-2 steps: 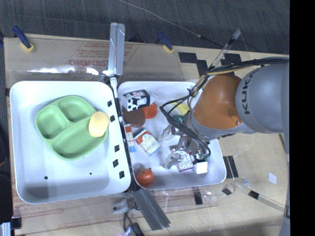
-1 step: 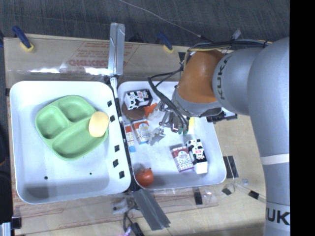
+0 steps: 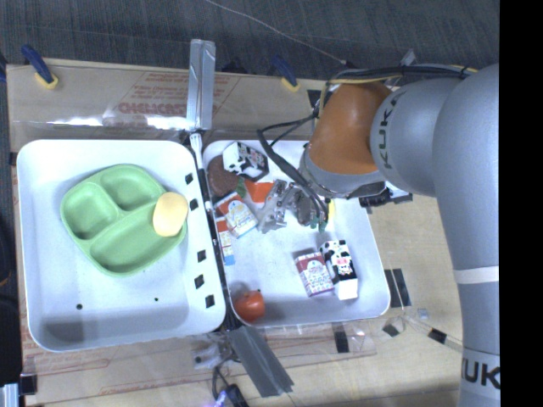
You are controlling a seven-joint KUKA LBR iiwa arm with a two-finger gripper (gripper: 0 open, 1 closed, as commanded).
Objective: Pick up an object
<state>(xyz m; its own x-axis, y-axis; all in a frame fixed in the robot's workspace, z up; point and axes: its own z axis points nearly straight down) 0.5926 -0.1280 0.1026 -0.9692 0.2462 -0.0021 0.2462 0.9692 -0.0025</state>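
My gripper (image 3: 280, 210) is low in the right bin (image 3: 373, 299), near its middle, and the grey arm with its orange band (image 3: 348, 130) covers the bin's back right part. Just left of the gripper lie a small printed carton (image 3: 237, 217) and an orange packet (image 3: 260, 191). Behind them are a brown item (image 3: 224, 181) and a black-and-white item (image 3: 250, 159). Toward the front of this bin sit a pink box (image 3: 313, 274) and, touching it, a cow-patterned carton (image 3: 340, 269). A red tomato-like object (image 3: 249, 303) rests in the front left corner.
The left bin (image 3: 51, 312) holds a green divided plate (image 3: 114, 214) with a yellow lemon-shaped object (image 3: 170, 214) on its right edge. A metal divider (image 3: 202, 83) runs between the bins. Blue clamps (image 3: 38, 64) grip the cardboard at the back.
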